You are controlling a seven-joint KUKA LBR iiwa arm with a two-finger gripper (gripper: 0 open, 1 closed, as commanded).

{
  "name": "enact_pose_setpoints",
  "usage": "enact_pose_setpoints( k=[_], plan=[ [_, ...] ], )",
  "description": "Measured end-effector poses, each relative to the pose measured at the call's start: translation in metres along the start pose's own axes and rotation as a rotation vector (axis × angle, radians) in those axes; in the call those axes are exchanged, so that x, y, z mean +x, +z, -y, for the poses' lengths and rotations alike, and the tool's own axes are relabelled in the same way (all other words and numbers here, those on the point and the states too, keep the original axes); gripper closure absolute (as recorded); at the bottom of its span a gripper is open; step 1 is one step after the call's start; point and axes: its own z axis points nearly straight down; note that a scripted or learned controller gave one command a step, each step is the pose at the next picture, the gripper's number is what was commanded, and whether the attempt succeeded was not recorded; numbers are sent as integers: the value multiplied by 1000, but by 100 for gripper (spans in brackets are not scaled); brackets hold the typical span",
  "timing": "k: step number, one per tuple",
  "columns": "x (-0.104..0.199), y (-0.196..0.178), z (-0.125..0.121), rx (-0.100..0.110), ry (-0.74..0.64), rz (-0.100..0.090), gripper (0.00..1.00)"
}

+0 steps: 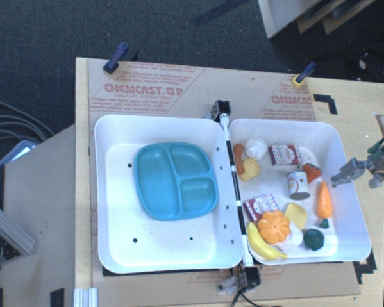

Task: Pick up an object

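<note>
The right bin holds several toy foods: an orange, a banana, a carrot, a small can, a red-and-white box, a corn piece and a green broccoli. My gripper hangs at the bin's right rim, just right of the carrot and can. Its fingers look spread, and nothing lies between them.
In the left bin lies a blue divided plate. A yellow wedge and a red-and-white packet crowd the orange. Clamps sit at the board's far edge.
</note>
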Motion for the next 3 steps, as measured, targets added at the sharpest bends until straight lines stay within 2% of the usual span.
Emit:
enact_pose_setpoints(
  k=[1,2,3],
  plan=[
    [-17,154,17,1,1,0,0],
    [12,192,-61,-2,-1,1,0],
    [12,181,-62,-4,-1,2,100]
  ],
)
